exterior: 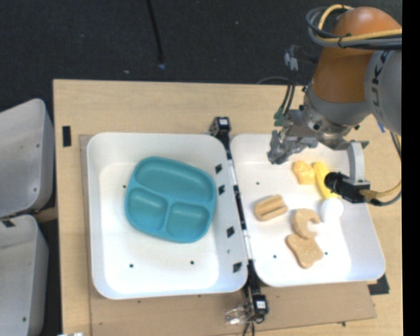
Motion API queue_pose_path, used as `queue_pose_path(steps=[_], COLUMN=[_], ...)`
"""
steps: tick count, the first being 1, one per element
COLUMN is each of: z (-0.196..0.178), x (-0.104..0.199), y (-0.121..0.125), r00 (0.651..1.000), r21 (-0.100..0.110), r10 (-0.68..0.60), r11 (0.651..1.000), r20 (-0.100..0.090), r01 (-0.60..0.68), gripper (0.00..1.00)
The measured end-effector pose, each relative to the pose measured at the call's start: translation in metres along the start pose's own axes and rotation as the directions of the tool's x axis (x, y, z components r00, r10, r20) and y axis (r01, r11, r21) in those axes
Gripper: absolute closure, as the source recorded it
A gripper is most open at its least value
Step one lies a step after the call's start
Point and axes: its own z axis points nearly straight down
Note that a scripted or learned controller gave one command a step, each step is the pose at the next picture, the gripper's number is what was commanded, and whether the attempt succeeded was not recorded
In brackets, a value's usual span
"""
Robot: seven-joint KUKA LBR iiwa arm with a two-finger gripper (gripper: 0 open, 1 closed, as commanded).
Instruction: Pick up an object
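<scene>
My gripper (281,152) hangs over the back part of the right bin (266,264), with nothing seen in it. Just to its right lie a small yellow piece (303,172) and a longer yellow piece (320,173). In front of it, near the bin's middle, lies a tan loaf-shaped block (270,207). Further front sit a tan curved piece (306,222) and a tan slice (304,251). A small white object (330,209) rests near the right wall.
The left bin (108,271) holds a teal divided plate (171,199). A ridge with black clips (232,201) separates the two bins. The grey and orange arm (346,68) reaches in from the upper right.
</scene>
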Motion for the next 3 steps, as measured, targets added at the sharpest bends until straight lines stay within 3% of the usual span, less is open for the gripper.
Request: queue_pose_path(steps=[2,3], z=[0.029,0.019], x=[0.091,0.139], y=[-0.046,-0.069], r00=[1.0,1.0], r21=[0.002,0.001], r10=[-0.001,-0.003], r11=[1.0,1.0], r20=[0.0,-0.002], r01=[0.001,0.003], gripper=[1.0,1.0])
